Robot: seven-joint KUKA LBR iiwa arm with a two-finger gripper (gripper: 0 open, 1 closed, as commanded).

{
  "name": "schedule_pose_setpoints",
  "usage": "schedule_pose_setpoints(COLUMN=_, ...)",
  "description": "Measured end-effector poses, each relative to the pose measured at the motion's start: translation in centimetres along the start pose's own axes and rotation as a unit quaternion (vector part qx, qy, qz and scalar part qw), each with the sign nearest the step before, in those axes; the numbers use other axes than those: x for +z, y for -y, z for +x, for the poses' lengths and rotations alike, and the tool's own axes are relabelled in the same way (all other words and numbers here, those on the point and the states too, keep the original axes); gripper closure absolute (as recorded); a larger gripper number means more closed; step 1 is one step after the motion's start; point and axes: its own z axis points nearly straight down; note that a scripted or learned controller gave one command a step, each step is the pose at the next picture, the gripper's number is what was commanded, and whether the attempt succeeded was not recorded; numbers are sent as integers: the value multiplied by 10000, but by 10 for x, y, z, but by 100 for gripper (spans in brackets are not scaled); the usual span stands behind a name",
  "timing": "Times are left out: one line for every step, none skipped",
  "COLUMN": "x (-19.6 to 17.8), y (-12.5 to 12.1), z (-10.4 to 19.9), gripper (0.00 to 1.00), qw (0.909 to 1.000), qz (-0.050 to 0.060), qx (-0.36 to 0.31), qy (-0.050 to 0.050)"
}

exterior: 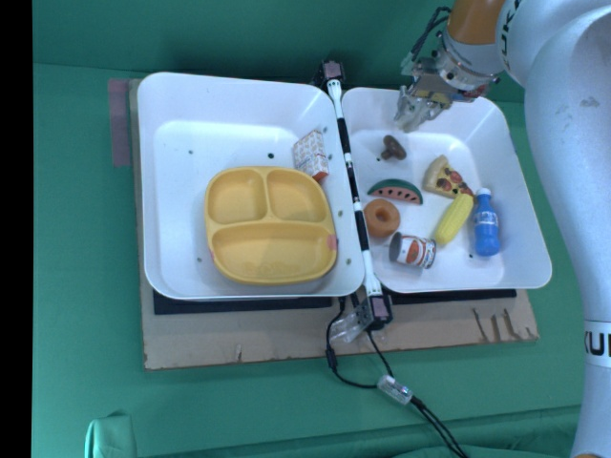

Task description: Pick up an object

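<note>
Cabling [382, 375] trails across the green surface [86, 370] at the near edge, running from a small connector at the foot of the divider between the two bins. Both bins rest on a brown cardboard sheet [239, 337].

Left bin [177, 113]: a yellow three-compartment plate [269, 225] lies in the near half; a small printed box [310, 153] stands tilted at the plate's far right corner, beside the divider.

Right bin [516, 265]: candidate objects for picking are grouped in its middle and near half. A small brown item [392, 146] lies farthest back; a watermelon slice [395, 192] and a pizza slice [443, 176] lie side by side in front of it. Nearer the camera are a doughnut [382, 218], a can [412, 251] on its side, a corn cob [453, 218] and a blue bottle [486, 223], the cob and bottle close alongside each other.

Gripper [410, 118]: hangs over the far left corner of the right bin, above and behind the brown item, apart from it. Whether its fingers are spread or pressed together cannot be told; nothing is seen between them. The grey arm [563, 113] enters from the right.
</note>
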Motion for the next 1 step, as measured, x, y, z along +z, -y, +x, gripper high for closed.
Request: schedule_pose_setpoints(x=0, y=0, z=-2, gripper=0, qw=10000, qz=3, qx=2, qy=20)
